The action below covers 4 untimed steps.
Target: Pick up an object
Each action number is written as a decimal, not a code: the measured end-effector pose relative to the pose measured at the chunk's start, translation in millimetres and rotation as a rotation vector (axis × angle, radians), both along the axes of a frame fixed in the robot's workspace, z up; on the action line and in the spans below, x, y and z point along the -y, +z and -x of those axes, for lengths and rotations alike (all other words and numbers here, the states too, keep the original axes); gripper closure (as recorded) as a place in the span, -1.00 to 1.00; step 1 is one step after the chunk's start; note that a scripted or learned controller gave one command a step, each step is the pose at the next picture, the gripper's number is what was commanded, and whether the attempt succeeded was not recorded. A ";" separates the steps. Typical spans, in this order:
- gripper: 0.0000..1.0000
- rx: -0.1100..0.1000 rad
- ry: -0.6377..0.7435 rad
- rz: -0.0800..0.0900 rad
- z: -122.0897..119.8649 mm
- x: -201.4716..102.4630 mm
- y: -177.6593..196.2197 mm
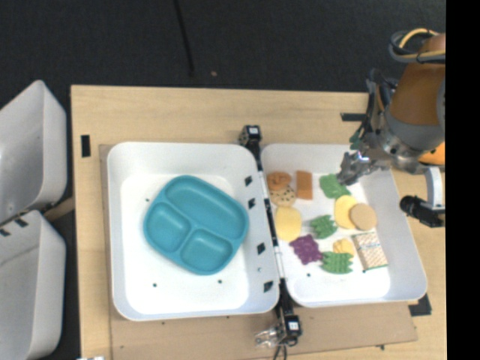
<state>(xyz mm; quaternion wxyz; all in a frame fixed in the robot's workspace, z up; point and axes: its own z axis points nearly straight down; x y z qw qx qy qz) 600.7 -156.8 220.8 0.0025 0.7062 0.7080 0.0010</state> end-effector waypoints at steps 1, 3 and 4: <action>1.00 -0.005 0.001 -0.002 -1.0 1.3 19.3; 1.00 -0.008 0.003 -0.003 31.3 -90.6 12.6; 1.00 -0.009 0.004 -0.003 50.8 -142.4 6.4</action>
